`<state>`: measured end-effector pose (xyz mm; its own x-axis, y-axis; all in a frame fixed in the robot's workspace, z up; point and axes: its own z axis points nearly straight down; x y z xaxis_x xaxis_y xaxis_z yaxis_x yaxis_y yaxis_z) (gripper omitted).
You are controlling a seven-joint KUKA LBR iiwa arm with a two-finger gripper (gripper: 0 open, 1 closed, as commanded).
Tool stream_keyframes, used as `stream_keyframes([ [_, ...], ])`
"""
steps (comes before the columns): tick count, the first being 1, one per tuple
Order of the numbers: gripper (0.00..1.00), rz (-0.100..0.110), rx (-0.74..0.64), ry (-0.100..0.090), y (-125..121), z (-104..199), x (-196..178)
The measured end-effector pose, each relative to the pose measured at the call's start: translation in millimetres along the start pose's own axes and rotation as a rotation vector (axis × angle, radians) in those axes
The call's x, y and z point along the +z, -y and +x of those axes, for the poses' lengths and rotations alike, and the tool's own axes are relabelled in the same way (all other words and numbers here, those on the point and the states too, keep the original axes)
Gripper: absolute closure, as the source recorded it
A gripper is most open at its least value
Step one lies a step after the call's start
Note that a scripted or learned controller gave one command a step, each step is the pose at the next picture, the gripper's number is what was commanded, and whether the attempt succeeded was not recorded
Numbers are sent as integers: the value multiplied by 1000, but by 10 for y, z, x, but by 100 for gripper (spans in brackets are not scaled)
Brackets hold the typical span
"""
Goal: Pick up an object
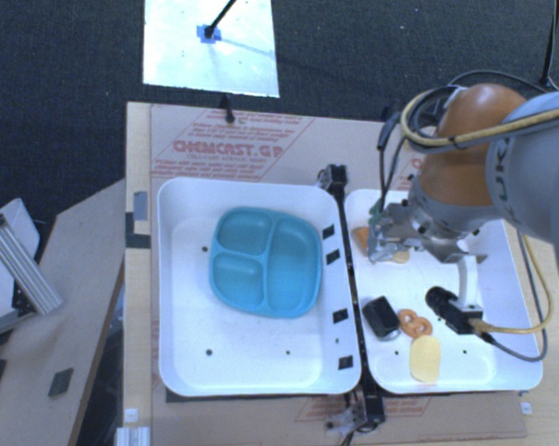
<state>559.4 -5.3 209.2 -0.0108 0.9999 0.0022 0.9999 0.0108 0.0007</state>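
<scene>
Jaws: we cannot tell whether they stand apart or together. The gripper (pixel 382 242) is seen from above and its own body covers the tips. It sits low in the right bin (pixel 508 283), right of the blue plate (pixel 264 263) and about level with the plate's upper half.

Nearest candidate: a tan piece (pixel 359 237), showing on the plate side of the gripper, touching it or just beside it. A second tan sliver shows on the side away from the plate; same piece or another, we cannot say. If one piece, we judge that its long axis runs under the gripper, pointing away from the plate.

Right of the plate's lower corner lie a black block (pixel 381 316), an orange ring (pixel 410 321) and a pale yellow piece (pixel 425 359), all well apart from the gripper.

No grasp confirmed.
</scene>
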Motion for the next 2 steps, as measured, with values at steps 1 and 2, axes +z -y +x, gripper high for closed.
stream_keyframes([
  [1,100,0,4,1,29,446,15],
  [2,100,-1,3,1,104,926,-137],
])
